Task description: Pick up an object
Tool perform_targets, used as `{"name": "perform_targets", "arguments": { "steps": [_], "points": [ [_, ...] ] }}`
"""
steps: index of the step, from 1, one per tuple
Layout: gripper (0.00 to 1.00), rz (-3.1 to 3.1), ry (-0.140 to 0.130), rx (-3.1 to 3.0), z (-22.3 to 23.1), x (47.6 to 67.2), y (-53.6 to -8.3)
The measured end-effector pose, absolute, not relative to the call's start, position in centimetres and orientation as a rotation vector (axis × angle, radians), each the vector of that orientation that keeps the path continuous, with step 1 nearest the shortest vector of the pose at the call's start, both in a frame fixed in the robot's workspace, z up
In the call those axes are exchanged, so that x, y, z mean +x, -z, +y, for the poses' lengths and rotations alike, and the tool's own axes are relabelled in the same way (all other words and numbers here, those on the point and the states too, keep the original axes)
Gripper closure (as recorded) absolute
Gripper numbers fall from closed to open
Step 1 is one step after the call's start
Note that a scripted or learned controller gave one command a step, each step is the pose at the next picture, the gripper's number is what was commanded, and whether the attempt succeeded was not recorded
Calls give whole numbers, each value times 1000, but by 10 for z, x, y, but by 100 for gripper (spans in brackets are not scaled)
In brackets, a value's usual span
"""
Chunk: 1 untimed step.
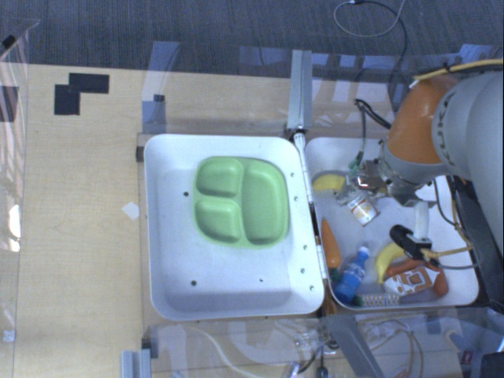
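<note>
Arm (449, 124): grey with an orange band, reaching in from the right of the frame and bent down over the right bin.
Left bin (169, 211): centre of the frame; it holds a green divided tray and nothing else that I can make out.
Right bin (331, 152): right of centre, crowded along its lower edge.
Green divided tray (240, 201): lying flat in the upper middle of the left bin, well apart from the gripper.
Gripper (361, 199): low in the upper left part of the right bin. Whether it is spread or closed cannot be told from this angle, and nothing is visibly held.
Orange packet (413, 280): lower right corner of the right bin.
Carrot (331, 246): along that bin's left wall.
Blue bottle (352, 274): lower left, just below the carrot.
Banana (386, 260): beside the packet.
Yellow fruit (328, 183): just left of the gripper and the nearest candidate to pick.
Risk: the fruit looks rounded and sits close to the bin wall, so a close slightly off centre would likely squirt it aside or catch the wall.
Risk: the lower items touch each other, so a grab there could snag two or nudge one away.
</note>
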<state>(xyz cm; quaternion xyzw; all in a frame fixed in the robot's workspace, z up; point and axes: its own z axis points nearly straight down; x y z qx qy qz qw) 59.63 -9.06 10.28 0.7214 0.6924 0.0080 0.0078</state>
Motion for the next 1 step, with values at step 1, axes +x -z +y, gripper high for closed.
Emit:
{"name": "perform_targets", "arguments": {
  "steps": [1],
  "points": [
    [100,2163,-9,2271,-27,631,-238]
  ]
}}
